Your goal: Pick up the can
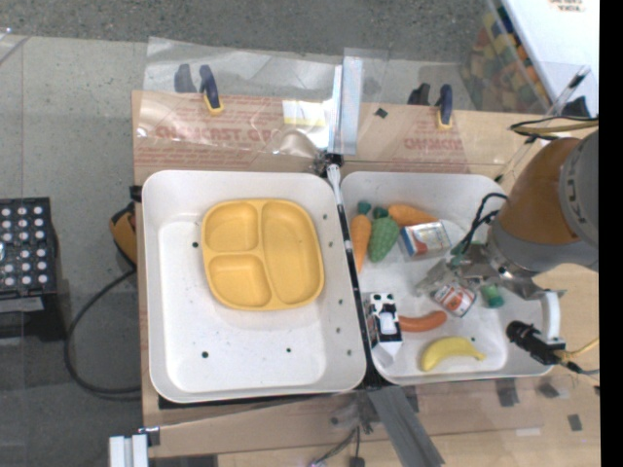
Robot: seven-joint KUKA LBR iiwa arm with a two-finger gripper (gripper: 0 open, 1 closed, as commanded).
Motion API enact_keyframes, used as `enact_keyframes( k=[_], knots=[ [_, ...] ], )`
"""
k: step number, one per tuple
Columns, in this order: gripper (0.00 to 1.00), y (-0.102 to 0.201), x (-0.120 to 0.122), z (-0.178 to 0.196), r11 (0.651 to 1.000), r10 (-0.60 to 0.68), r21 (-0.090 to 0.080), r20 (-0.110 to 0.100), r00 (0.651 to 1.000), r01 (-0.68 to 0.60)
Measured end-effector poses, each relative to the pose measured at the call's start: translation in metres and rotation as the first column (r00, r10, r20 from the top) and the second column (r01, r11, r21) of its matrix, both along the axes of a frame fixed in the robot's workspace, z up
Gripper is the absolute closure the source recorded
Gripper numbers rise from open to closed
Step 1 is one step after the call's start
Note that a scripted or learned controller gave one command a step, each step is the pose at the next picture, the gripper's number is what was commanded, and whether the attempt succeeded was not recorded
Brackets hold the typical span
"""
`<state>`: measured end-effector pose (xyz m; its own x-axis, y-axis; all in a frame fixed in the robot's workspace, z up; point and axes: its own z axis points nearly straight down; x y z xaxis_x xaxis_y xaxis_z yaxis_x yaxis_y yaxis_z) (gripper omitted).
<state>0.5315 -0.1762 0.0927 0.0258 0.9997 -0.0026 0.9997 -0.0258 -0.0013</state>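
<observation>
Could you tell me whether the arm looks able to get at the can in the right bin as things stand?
Probably yes: the claw hangs right over the can in the right bin, and nothing lies on top of it; the red sausage beside it might crowd a finger.

2 white bins are seen side by side. A yellow divided plate (263, 253) lies in the left bin (175, 358). In the right bin (389, 370), the gripper (456, 282) is lowered over a can (458, 301) near the right edge; a banana (450, 353) lies by the front edge.
</observation>
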Motion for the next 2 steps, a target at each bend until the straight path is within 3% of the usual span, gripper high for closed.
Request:
enact_keyframes(
  k=[1,2],
  knots=[
    [1.00,-0.001,0.001,0.010,1.000,-0.002,0.000,0.002,1.000,0.002],
    [1.00,0.055,0.014,0.110,1.000,0.026,0.001,0.000,1.000,-0.026]
  ],
)
